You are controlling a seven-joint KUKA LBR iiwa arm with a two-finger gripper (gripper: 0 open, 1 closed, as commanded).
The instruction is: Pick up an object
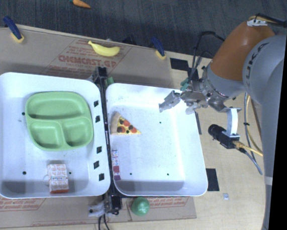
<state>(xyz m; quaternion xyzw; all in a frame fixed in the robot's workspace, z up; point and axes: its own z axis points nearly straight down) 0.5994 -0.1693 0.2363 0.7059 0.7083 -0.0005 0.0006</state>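
the pizza slice (124, 126) lies untouched at the right bin's (178, 177) left side. the end effector (177, 101) hovers near the bin's upper edge, well apart, released and grasping nothing; approach, grip and lift all remain.

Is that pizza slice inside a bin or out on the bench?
Inside. The pizza slice lies flat on the floor of the right bin, by its left wall, apart from the gripper.

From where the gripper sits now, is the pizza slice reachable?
Probably yes: the gripper hovers over the right bin, and the pizza slice lies alone by its left wall, nothing between.
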